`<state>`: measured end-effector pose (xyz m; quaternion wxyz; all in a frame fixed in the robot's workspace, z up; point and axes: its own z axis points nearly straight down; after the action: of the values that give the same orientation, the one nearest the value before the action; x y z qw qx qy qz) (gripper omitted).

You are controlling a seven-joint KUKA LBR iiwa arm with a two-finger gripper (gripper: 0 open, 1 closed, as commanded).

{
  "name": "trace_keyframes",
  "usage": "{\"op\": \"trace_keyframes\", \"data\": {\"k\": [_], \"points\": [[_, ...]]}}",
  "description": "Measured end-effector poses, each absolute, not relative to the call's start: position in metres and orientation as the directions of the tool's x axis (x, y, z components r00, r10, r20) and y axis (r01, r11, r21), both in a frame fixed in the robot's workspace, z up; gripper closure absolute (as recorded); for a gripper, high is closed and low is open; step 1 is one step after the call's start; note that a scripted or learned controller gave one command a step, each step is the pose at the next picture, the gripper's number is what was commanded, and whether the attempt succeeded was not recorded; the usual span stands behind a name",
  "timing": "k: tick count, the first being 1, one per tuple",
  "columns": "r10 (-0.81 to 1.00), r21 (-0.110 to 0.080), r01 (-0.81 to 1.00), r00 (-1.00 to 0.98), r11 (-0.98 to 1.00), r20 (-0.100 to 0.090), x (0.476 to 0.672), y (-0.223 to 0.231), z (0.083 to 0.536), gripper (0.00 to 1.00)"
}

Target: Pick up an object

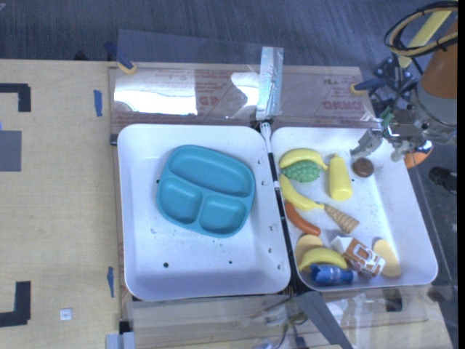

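I see my gripper at the right bin's far right corner; I cannot tell its state. Smooth plastic toy food fills that bin: bananas, a yellow cylinder, a ridged cone. A blue tray sits left.

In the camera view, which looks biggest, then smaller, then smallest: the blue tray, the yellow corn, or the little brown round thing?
1. Blue tray, by far the biggest.
2. Yellow corn.
3. Brown round thing, the smallest.
All three lie about equally far from the camera, so the order looks safe.
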<state>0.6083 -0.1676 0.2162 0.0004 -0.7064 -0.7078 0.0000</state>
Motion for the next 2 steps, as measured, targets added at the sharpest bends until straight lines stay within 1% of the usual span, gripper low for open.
{"op": "trace_keyframes", "data": {"k": [1,2], "points": [[1.000,0.007,1.000,0.007,-0.007,-0.001,0.612,-0.110,0.088,0.00],[1.000,0.008,1.000,0.008,-0.008,-0.002,0.612,-0.110,0.099,1.00]]}}
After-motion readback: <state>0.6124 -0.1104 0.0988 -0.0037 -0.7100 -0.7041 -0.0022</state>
